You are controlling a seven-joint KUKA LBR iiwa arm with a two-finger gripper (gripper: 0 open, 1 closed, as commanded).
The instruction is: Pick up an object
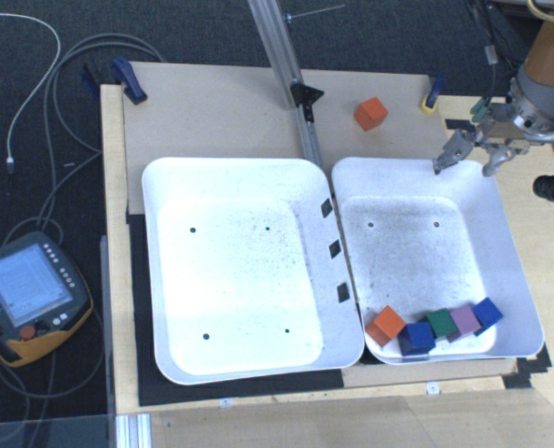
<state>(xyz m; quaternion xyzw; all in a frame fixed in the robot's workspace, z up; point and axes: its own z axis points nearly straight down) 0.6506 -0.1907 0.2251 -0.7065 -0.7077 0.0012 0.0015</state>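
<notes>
So the right-hand bin [501,250] is the landmark here. All the pickable blocks inside it have slid into its near edge: an orange cube [385,325] at the near left corner, then a dark blue cube [416,339] touching it, a green cube [441,324], a purple cube [464,319] and another blue cube [487,313], all packed in a row against the rim. My guess is the bin walls slope, so stuff just collects down there.

The gripper [470,160] hangs over the bin's far right corner, well apart from that row. Its two fingers are spread with nothing between them, so it's open and empty. Looks to me like it's parked high, ready to drop in somewhere.

There's also a stray orange block [371,113] on the tabletop [221,110] beyond the bin's far edge, outside both bins. Probably not a sensible target.

The tight packing could make a clean grab tricky, since the fingers need gaps on both sides.
</notes>
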